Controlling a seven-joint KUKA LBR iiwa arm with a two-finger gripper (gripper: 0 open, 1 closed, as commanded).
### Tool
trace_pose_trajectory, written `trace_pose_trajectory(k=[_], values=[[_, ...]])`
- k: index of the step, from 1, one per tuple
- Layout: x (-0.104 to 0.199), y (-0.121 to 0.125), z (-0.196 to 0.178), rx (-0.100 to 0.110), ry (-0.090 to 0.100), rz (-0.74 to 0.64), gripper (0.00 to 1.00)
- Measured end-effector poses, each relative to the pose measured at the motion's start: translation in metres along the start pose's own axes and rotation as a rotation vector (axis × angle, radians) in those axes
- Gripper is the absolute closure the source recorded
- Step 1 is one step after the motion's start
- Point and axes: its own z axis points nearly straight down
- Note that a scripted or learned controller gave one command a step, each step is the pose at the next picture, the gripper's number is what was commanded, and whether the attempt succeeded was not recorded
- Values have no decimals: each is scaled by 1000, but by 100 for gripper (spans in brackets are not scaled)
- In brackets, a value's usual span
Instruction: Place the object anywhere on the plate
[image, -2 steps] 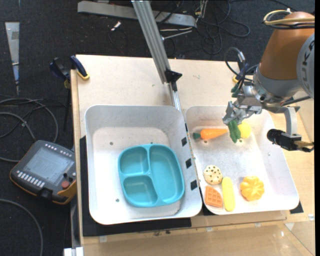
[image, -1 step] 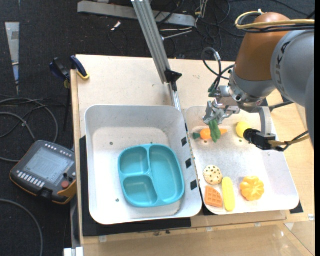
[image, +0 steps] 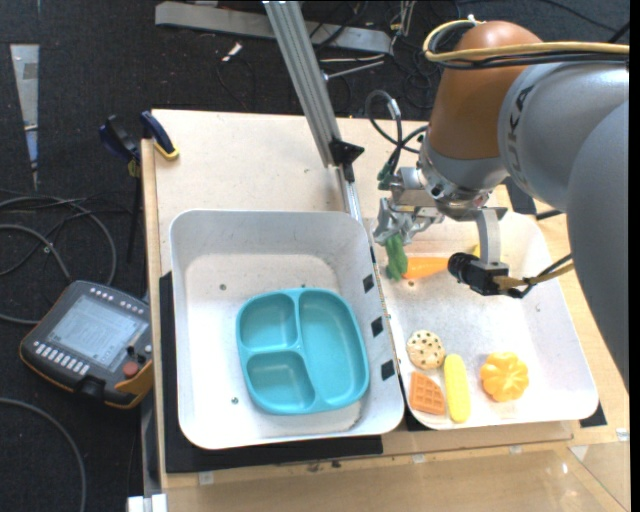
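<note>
Carrot (image: 421, 267) lies beside gripper (image: 392, 232); cookie (image: 425, 349), waffle (image: 428, 393) nearby.

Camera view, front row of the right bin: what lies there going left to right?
Waffle with the cookie just behind it → yellow corn → orange pumpkin-like toy.

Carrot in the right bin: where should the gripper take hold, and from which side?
Grip the carrot across its orange body, coming straight down from above. It lies flat, pointing left-right, green top at the left near the bin wall, so the fingers should close across its narrow width. The gripper hangs over its green end.
</note>
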Motion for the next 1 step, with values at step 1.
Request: trace_pose_trajectory(k=[1], values=[[56, 7, -9, -2, 2, -1, 100]])
